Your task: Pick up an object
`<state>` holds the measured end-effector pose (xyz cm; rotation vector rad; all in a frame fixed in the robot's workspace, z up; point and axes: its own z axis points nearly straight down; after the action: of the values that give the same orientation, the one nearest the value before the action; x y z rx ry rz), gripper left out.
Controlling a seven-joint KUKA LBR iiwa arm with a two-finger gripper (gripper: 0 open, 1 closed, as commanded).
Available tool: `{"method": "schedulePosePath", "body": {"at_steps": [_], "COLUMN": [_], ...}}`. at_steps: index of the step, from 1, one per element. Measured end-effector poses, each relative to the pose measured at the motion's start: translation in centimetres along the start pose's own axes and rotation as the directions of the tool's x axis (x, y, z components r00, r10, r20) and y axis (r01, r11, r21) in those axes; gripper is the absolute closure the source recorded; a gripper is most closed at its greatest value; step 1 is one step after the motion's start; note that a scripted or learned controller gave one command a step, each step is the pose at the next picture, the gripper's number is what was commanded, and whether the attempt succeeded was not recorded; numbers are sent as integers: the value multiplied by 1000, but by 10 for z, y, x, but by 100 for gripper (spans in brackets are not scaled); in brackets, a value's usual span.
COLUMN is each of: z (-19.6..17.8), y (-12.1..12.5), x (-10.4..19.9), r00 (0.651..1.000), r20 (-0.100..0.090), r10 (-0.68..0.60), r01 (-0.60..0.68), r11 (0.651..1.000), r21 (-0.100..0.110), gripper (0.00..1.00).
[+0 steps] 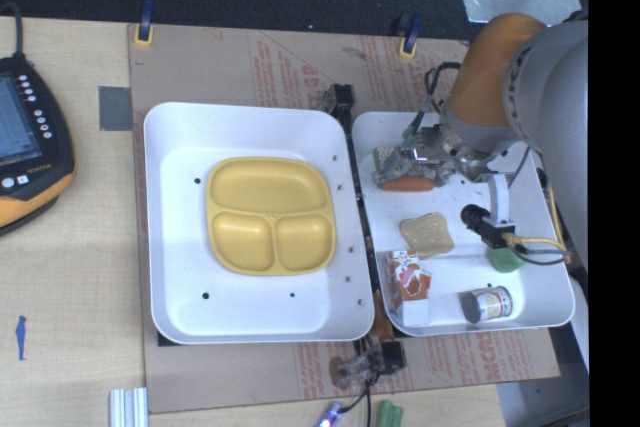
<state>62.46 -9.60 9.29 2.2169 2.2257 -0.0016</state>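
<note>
My gripper (418,158) hangs low over the far left part of the right bin (545,315), reaching in from the right. Just under it lies an orange carrot-like piece (405,183), and a small green and white item (386,158) sits to its left. I cannot make out whether anything is between the fingers. Nearer the front of the same bin lie a tan bread slice (427,233), a red and white packet (410,280), a small tin can (487,303) on its side and a green lump (505,261).
The left bin (175,310) holds a yellow divided plate (270,215). A handheld pendant (25,140) rests on the bench at far left. Clamps (404,33) pin the cardboard sheet at the back edge.
</note>
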Motion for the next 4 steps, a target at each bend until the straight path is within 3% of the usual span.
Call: {"method": "schedulePosePath", "body": {"at_steps": [1, 2, 3, 4], "z": [-10, -100, -122, -122], "y": [0, -26, -20, -20], "x": [-1, 80, 114, 113], "r00": [1000, 1000, 1000, 1000], "r20": [0, -2, -2, -2], "r10": [-1, 0, 1, 1], "r01": [1, 0, -1, -1], "r11": [1000, 1000, 1000, 1000], "r21": [1, 1, 1, 2], "gripper": [100, 100, 100, 0]}}
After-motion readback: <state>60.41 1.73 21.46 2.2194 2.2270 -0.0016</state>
